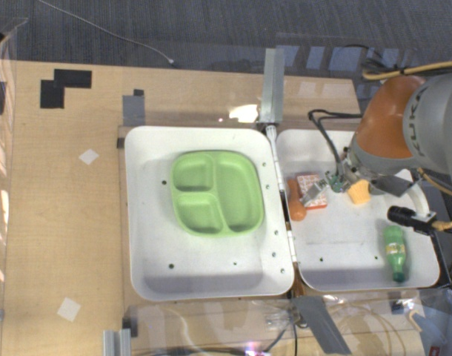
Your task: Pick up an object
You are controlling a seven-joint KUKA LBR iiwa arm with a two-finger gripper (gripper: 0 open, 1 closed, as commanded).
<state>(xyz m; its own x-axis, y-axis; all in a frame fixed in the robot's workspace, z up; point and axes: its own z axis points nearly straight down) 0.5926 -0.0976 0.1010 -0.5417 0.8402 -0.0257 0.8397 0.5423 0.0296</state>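
Red packet (310, 186) lies in the right bin (344, 262), near the wall between the bins, touching an orange thing (296, 209). The end effector (320, 190) sits right on its edge. I cannot tell how it is set. To do well, it should go straight down over the packet's middle. A yellow block (359, 192) and a green bottle (393, 251) sit nearby.

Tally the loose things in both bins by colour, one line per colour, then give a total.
Green: 2, the divided plate and the bottle
Orange: 1, the carrot-like piece
Yellow-orange: 1, the block
Red and white: 1, the small packet
Total: 5
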